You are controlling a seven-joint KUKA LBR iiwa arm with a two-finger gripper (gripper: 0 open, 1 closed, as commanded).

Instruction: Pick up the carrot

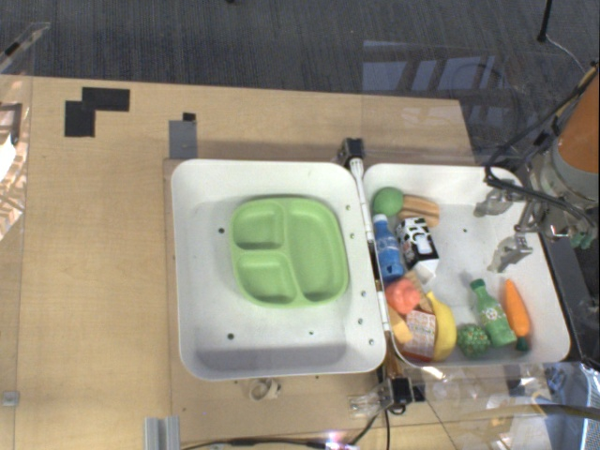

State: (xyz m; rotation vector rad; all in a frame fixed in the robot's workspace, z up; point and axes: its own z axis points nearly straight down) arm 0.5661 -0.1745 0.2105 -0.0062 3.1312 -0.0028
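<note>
The carrot (517, 308) lies in the right-hand bin (461, 200), close to that bin's right wall and toward its near end. Its long axis runs roughly front to back, tipped a little: the orange body starts at the upper left and runs down toward the lower right, where a small green tuft sits at the near end. So the leafy end faces the front of the desk (94, 251) and the blunt orange end faces away.

Just to the left of the carrot, nearly parallel to it, is a green bottle (489, 312), and at the foot of that a broccoli (473, 339). Farther left, crowded against the divider, are a banana (442, 324), a pinkish-red fruit (405, 295), a blue bottle (386, 247), a black-and-white carton (418, 240), a green ball (386, 201) and a bread roll (420, 205).

The pincer (511, 228) hangs over the right bin's upper right part, above and beyond the carrot, well apart from it. Its metal fingers (514, 249) stand spread, with bare white bin floor showing beneath and nothing between them. The arm (572, 157) comes in from the right edge, its orange band visible near the top.

The left bin (187, 251) holds a green divided tray (286, 251), set slightly askew near the middle. On the desk at the far left is a black stepped marking (94, 108).
</note>
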